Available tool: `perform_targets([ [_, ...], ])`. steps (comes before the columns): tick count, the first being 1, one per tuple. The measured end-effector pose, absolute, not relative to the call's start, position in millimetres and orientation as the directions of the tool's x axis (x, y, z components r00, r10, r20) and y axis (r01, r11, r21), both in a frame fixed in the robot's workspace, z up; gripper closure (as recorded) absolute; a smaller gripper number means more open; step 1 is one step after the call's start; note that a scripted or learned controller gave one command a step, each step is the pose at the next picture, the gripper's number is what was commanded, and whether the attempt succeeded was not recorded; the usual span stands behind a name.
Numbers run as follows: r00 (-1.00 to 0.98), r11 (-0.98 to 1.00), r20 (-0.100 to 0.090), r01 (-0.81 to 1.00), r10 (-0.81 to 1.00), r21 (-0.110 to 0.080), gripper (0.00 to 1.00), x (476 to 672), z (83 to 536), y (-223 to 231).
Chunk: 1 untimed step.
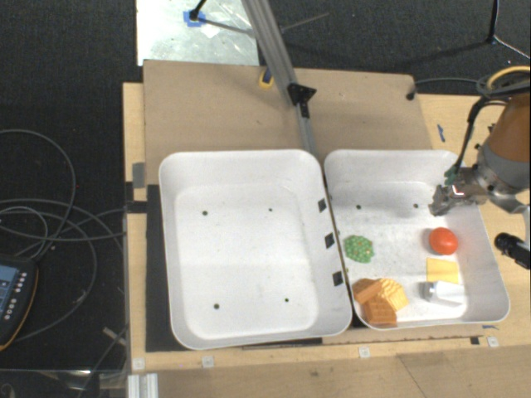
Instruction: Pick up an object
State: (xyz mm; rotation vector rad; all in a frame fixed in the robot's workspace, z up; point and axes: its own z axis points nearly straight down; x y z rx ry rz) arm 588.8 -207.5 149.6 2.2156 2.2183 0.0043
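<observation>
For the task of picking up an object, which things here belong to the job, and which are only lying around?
Belong to the job:
- gripper, over the right bin
- red ball
- yellow block
- green round piece
- orange and yellow toy
- small white and grey item

Just lying about:
- left bin
- cables on the floor
- handheld device

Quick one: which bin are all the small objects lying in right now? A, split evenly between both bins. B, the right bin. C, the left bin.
B: the green piece, red ball, yellow block and orange item all lie in the right bin, near the gripper.
</observation>
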Motion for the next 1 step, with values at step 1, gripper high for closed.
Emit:
perform_targets([
  [1,-0.003,0.003,-0.004,1.0,1.0,0.008,1.0,591.1,211.5,-216.2],
])
